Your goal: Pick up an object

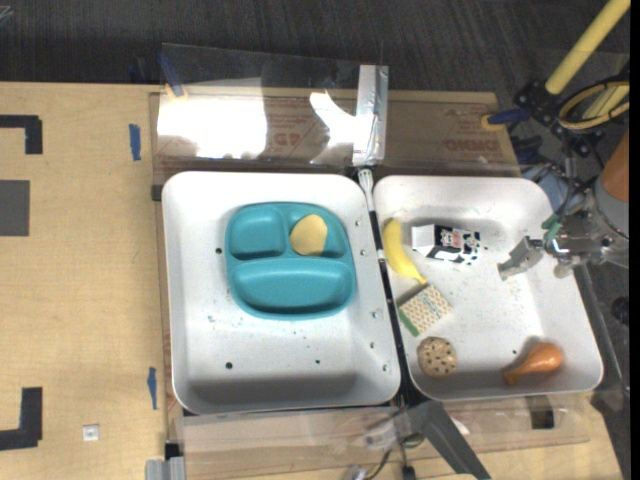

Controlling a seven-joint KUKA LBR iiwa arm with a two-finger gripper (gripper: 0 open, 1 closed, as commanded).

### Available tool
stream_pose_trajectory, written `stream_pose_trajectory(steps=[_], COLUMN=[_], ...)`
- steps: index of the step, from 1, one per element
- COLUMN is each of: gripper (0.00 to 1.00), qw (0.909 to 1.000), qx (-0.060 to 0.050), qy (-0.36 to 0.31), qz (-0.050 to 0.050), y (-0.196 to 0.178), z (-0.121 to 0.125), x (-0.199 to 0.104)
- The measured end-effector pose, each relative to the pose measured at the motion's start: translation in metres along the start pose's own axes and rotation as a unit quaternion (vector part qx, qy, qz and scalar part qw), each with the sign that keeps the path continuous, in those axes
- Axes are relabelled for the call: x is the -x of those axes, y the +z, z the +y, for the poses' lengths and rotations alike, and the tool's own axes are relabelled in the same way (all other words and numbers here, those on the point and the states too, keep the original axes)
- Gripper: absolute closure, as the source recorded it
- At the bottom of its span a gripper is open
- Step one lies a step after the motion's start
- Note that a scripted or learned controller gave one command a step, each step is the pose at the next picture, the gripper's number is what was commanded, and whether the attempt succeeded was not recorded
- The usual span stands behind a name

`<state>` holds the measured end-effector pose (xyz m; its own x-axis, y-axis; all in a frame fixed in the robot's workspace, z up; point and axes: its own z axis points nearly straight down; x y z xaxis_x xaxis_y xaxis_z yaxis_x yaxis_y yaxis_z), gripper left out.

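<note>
My gripper (519, 257) hangs over the right side of the right bin (570, 313), reaching in from the right with nothing visibly in it. In that bin a yellow banana (398, 249) lies along the left wall. A black-and-white box (450, 242) sits left of the gripper, apart from it. A green patterned packet (425, 309) and a round cookie (436, 355) lie lower left. An orange pear-shaped toy (535, 361) rests near the front right corner. The left bin (200, 338) holds a teal divided plate (290, 280) with a yellow lump (309, 234) in its upper right compartment.
A clear plastic sheet with tape (300, 118) lies behind the bins on cardboard. Cables and a yellow pole (597, 28) crowd the far right. The wall between the bins (380, 288) runs beside the banana. Bare white floor lies in the right bin's middle.
</note>
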<state>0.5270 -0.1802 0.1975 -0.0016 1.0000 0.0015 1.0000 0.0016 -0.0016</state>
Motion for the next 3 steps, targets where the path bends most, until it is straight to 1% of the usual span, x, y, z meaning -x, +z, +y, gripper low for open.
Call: stream_pose_trajectory(steps=[1, 2, 3], gripper=[0.0, 0.0, 0.0], qw=[0.9998, 0.942, 0.8897], qx=[-0.002, 0.001, 0.004], qy=[0.017, -0.336, -0.457], qz=[0.001, -0.001, -0.003], y=[0.073, 0.095, 0.025], z=[-0.008, -0.016, 0.015], x=[-0.087, -0.084, -0.08])
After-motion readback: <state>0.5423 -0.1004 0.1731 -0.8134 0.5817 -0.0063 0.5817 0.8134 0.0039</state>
